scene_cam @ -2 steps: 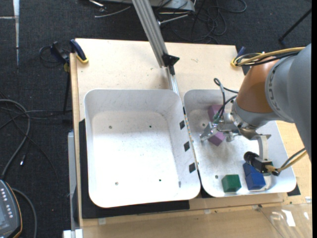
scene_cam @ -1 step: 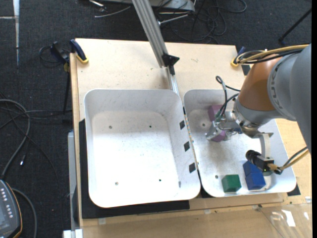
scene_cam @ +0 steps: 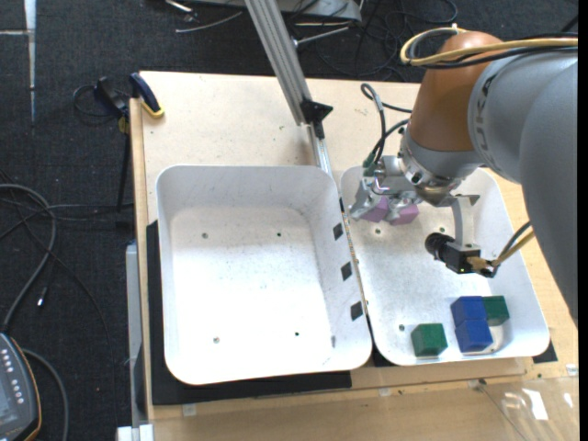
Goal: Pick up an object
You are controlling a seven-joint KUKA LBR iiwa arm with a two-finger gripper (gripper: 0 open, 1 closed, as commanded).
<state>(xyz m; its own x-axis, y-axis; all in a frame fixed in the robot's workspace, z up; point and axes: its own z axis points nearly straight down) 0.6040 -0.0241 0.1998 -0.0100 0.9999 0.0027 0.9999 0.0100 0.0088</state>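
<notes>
My gripper [scene_cam: 384, 202] hangs over the far left part of the right bin [scene_cam: 404, 283], close to the wall shared with the left bin. A small pink-purple block [scene_cam: 390, 211] sits between its fingers, and the gripper is shut on it. Near the front right corner of the same bin lie a green block [scene_cam: 428, 339], a blue block [scene_cam: 471, 323] and a second green block [scene_cam: 497, 309] tucked behind the blue one.
The left bin [scene_cam: 184, 246] stands beside the right one, with only dark specks on its floor. A slanted metal rail [scene_cam: 280, 49] reaches down to the bins' far edge. A black fitting [scene_cam: 452, 251] with a cable hangs from the arm over the right bin.
</notes>
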